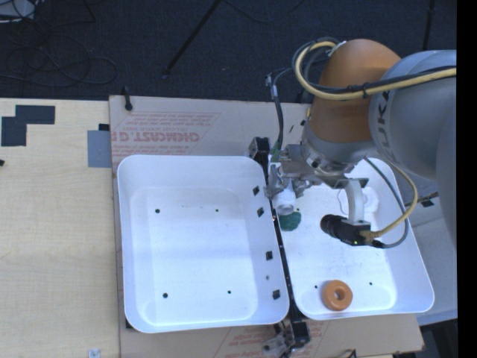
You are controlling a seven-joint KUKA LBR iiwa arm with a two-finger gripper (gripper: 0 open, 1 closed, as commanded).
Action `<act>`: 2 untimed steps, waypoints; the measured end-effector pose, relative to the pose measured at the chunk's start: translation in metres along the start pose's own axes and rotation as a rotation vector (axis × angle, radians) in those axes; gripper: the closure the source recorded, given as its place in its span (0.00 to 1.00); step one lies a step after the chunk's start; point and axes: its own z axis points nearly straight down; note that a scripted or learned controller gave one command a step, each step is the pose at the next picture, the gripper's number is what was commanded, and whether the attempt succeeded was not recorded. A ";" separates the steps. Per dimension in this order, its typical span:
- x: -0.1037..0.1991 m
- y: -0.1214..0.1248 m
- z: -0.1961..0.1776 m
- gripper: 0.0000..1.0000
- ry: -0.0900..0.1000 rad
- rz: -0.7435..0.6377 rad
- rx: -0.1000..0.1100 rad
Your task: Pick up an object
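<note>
Red printing is showing on the cardboard sheet (173,129) lying under the two bins, above the left bin's far rim. It is appearing upside down and mirrored from this camera, and seems to be reading "CHEMCAST G.P." inside a red outline, though the letters are faint. More red printing is peeking out at the cardboard's near edge, too cropped to read.

A green object (289,219) is seen below the gripper (284,198) in the right bin (417,274); an orange ring (337,295) lies well apart.
</note>
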 end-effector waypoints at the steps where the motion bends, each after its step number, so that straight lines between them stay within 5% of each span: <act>1: 0.084 0.009 0.009 1.00 -0.001 -0.003 0.001; 2: 0.079 0.009 0.000 1.00 -0.004 0.003 0.004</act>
